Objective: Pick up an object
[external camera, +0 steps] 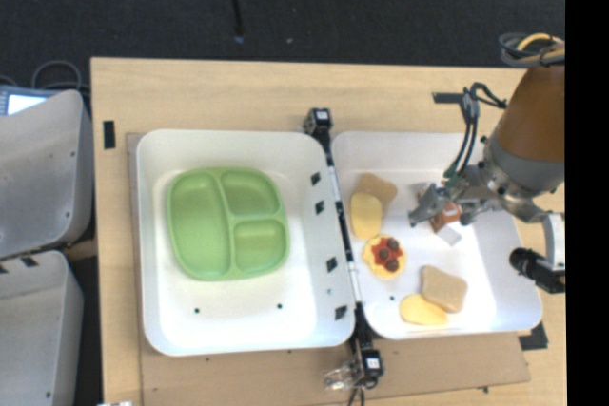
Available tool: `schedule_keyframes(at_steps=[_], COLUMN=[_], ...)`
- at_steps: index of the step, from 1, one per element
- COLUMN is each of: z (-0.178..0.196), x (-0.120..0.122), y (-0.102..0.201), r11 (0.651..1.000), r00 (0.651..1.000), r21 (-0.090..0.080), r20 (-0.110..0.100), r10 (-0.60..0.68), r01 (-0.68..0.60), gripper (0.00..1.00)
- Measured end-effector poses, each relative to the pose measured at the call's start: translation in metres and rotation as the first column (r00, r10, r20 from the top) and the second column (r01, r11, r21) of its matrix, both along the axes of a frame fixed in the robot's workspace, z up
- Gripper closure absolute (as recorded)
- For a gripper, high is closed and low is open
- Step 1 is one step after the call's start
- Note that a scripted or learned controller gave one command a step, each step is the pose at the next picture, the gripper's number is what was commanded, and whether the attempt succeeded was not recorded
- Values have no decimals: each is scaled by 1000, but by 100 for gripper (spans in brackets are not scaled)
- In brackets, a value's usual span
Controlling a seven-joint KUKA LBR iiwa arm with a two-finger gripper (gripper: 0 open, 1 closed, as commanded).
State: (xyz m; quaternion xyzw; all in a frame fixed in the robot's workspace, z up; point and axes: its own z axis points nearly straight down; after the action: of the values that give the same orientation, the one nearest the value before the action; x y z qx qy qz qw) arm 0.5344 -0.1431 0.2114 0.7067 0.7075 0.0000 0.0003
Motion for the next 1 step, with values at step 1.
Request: schedule_keyframes(at_steps=[1], z=[-56], x=[-4], y=[8], r11=[1000], r00=[1000], r21=[0], r20=[-4], r10=[-2], r01=[2], gripper=[0])
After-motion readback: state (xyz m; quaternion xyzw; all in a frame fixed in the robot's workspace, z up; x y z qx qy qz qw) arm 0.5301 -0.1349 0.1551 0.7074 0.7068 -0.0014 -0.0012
